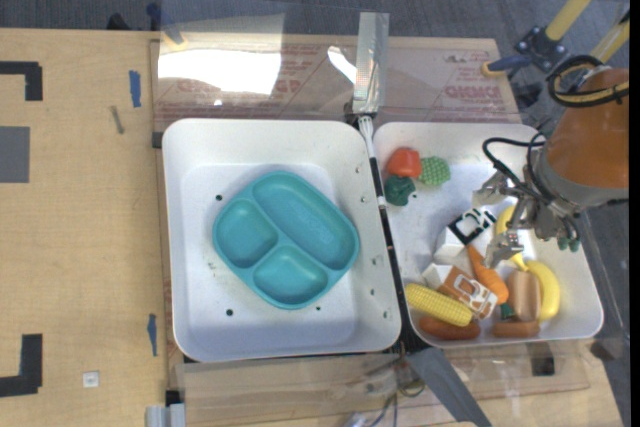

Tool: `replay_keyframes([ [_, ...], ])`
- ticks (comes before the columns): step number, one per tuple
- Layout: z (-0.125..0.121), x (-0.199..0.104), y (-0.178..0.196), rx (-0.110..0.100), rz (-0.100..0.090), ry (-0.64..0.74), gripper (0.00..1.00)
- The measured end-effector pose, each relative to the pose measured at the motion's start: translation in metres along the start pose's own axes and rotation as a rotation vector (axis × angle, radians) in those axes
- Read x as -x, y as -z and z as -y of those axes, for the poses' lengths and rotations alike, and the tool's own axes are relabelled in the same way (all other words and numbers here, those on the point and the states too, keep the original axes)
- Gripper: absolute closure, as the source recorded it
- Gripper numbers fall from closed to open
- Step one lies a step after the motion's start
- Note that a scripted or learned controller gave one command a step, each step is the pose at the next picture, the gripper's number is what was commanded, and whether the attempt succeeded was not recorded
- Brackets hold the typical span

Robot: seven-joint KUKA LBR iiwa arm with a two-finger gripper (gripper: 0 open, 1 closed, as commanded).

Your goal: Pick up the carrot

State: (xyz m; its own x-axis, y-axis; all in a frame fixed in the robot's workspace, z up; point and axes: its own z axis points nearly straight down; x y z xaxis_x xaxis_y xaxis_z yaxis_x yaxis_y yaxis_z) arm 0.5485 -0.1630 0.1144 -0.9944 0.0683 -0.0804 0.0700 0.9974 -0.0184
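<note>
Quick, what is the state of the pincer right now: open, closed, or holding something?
Pincer: low in the right bin, over the carrot; open or closed cannot be told.

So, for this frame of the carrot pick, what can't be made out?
- Gripper: its contact with the orange carrot is too small and cluttered to judge from the camera view.
- Carrot: its lower end is hidden among the yellow corn cob, yellow banana and neighbouring toys.
- Arm: cut off by the right edge.
</note>
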Motion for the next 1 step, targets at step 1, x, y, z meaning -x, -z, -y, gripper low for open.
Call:
replay_keyframes([
  [1, -0.0121, -0.0448, 0.002, 0.002, 0.007, -0.16, 0.0],
])
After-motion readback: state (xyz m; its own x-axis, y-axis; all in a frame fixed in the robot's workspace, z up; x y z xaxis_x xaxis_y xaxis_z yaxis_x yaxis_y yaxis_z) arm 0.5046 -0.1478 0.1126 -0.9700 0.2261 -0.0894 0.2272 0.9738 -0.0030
